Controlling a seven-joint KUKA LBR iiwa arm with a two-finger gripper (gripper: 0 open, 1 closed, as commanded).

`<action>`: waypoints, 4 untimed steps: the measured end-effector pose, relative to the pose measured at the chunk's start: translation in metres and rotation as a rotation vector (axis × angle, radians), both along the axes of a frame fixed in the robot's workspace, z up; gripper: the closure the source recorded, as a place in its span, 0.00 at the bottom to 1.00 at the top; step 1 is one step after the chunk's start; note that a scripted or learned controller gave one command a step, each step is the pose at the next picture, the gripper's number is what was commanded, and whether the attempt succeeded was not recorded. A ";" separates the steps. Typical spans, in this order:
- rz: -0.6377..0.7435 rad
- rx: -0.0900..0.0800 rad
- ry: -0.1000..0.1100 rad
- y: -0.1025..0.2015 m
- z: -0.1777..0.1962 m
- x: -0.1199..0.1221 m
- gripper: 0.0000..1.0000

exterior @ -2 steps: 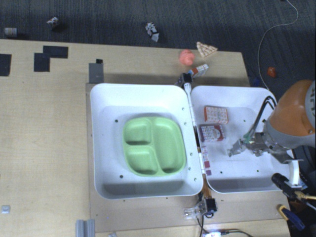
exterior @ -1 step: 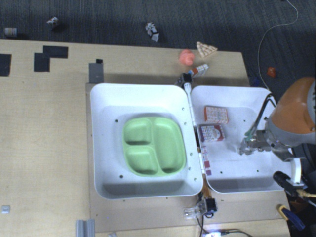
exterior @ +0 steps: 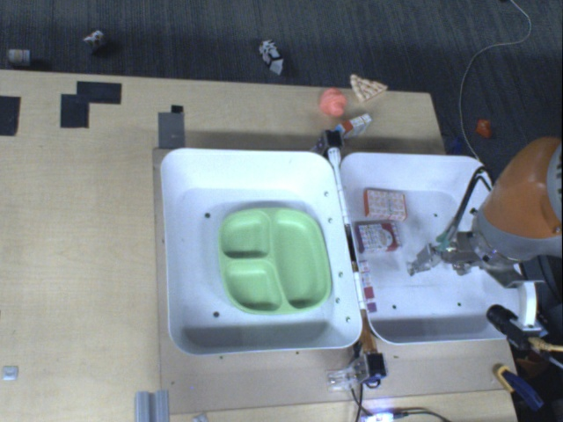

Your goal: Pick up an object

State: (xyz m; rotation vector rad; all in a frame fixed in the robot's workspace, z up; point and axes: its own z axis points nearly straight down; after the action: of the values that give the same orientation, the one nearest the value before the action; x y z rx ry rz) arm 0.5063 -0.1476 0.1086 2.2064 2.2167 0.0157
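Nothing has been lifted yet, so far as can be judged: the gripper (exterior: 424,262) is seen low inside the right bin (exterior: 457,170), near that bin's middle, and no object can be made out between the fingers. Whether the fingers are spread or pressed together cannot be told, as they are small and blurred. The reach appears made; the grasp and the lift are judged to be left.

Two white bins are counted on the desk (exterior: 79,262), side by side. In the left bin (exterior: 185,236) one green divided tray (exterior: 274,259) is lying at the centre. In the right bin two small packets are counted, both toward its left wall: one red-and-white packet (exterior: 384,205) nearer the far edge, and one darker packet (exterior: 376,236) just below it, near the gripper but apart from it. Either is judged a likely candidate.

At the desk's far edge one pink ball (exterior: 332,102) is seen.
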 end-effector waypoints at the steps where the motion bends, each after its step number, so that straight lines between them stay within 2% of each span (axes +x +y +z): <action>1: 0.001 0.000 -0.004 0.001 0.011 0.002 1.00; 2: 0.002 0.000 -0.004 0.001 0.011 0.002 0.00; 3: -0.002 0.000 0.007 0.059 -0.022 -0.017 0.00; 4: 0.000 0.000 0.000 0.059 -0.010 -0.015 1.00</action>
State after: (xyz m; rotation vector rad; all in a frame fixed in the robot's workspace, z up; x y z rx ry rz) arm 0.4917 -0.0881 0.0985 2.2062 2.2170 0.0151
